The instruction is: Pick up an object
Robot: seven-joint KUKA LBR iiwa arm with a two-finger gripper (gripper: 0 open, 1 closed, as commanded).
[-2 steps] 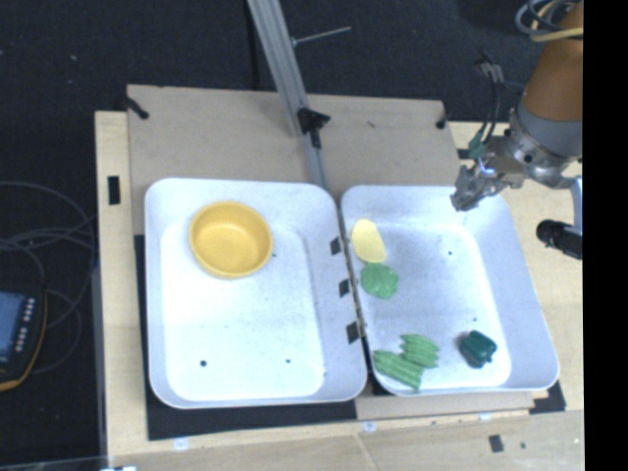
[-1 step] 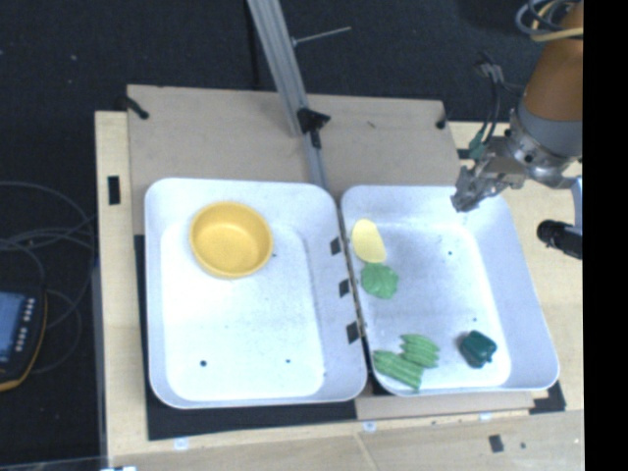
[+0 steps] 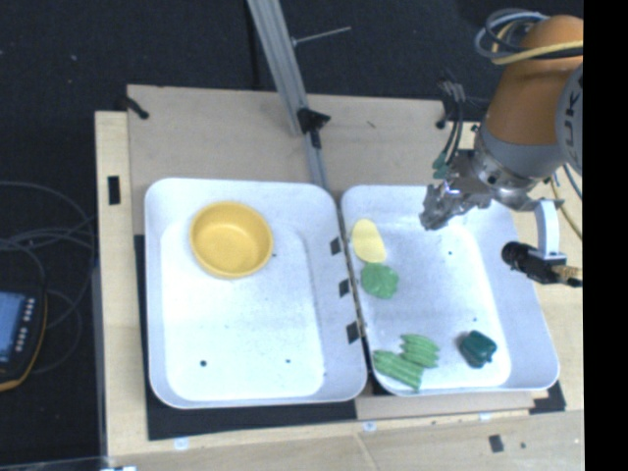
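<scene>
- While the grey and orange arm (image 3: pixel 525 116) reaches in from the right, we see its gripper (image 3: pixel 439 213) hanging above the upper part of the right bin (image 3: pixel 510 292), near that bin's far rim.
- We cannot tell from this angle how the claw stands, and we see nothing in its grasp.
- Below and to the left of the gripper, we find a pale yellow object (image 3: pixel 368 241) lying close to the right bin's left wall.
- Just under it sits a round green object (image 3: pixel 380 282), touching or nearly touching the yellow one.
- Along the near edge of the same bin we note two ridged green pieces (image 3: pixel 407 359) lying together, one partly across the other.
- To their right, apart from them, rests a small dark teal object (image 3: pixel 478 347).
- In the left bin (image 3: pixel 245 361) we see a yellow bowl (image 3: pixel 231 238) standing upright in the upper left part, well apart from everything else.
- Both bins sit side by side on the tan bench (image 3: pixel 216 126), and a grey metal post (image 3: pixel 280 52) rises at a slant from behind the seam between them.
</scene>
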